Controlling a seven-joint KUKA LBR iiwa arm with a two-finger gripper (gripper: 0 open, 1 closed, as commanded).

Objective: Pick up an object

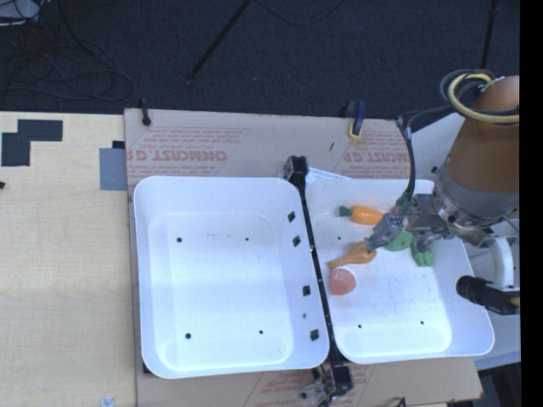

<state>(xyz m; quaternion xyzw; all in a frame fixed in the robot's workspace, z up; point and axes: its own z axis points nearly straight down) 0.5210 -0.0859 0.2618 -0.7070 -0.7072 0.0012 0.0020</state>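
Fingers [383,234]: you can't tell if they're spread or closed, too dark & small. Gripper [379,240] sits low in the right bin [462,342], tip just above an orange piece [355,258]. Pink ball [343,282] just below that; orange carrot [363,214] near back wall; green obj [422,253] under the wrist.
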